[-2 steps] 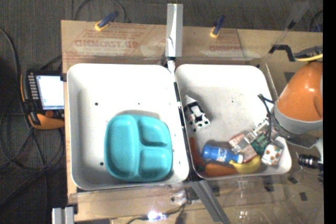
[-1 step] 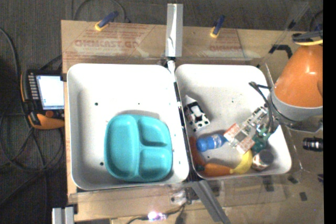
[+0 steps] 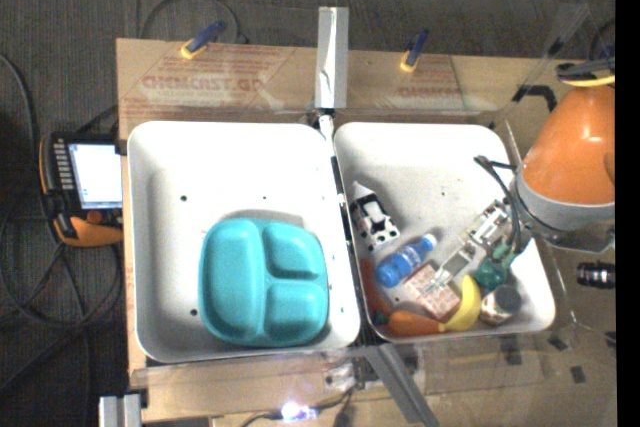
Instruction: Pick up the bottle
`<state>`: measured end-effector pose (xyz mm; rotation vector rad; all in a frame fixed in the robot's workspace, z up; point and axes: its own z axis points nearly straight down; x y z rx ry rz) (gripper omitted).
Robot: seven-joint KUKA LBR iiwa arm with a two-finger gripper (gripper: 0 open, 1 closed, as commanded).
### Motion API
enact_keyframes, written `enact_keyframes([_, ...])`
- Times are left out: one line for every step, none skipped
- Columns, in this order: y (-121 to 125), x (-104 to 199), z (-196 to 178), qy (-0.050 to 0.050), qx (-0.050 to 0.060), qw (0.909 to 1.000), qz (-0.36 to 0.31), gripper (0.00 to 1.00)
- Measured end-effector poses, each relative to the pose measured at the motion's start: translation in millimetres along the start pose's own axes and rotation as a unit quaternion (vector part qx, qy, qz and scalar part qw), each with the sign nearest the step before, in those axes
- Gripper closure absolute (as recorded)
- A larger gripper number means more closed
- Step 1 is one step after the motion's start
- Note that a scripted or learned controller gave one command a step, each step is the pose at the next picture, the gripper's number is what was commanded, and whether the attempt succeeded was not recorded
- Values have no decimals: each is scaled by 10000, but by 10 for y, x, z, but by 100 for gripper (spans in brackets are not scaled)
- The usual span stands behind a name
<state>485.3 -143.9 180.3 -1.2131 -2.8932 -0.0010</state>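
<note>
The gripper point(image 3: 443, 277) hangs low over the near end of the right bin point(image 3: 420, 140), its slim metal fingers point(image 3: 462, 257) slanting down and to the left until the tips meet a small pink-and-white packet point(image 3: 428, 285); whether the tips are parted or pressed together cannot be told here, since they blur into the packet's pattern, and nothing is clearly caught between them. Just beside the tips, on the side away from the arm, lies the bottle point(image 3: 406, 261), a small clear one with a blue cap and blue label, resting on its side and angled up toward the fingers, near them but apart. Just nearer the camera than the tips sits a yellow banana point(image 3: 465, 305) with an orange carrot-like piece point(image 3: 408, 323) beyond it, while a teal object point(image 3: 492, 272) and a round dark-topped jar point(image 3: 499, 303) crowd in under the wrist. Beyond the bottle is a black-and-white toy point(image 3: 374, 220), and further still the left bin point(image 3: 170, 140) holds a teal divided tray point(image 3: 264, 282). To do this well, the tips should probably shift off the packet toward the bottle's middle, turn so the jaws straddle its narrow width, then descend and close; closing here risks lifting the packet instead.
</note>
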Motion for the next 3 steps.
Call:
enact_keyframes([477,52,717,-25,-20,9927,1202,0])
enact_keyframes([465,74,711,36,29,9921,1255,100])
enact_keyframes([1098,469,-569,-11,11,9987,505,100])
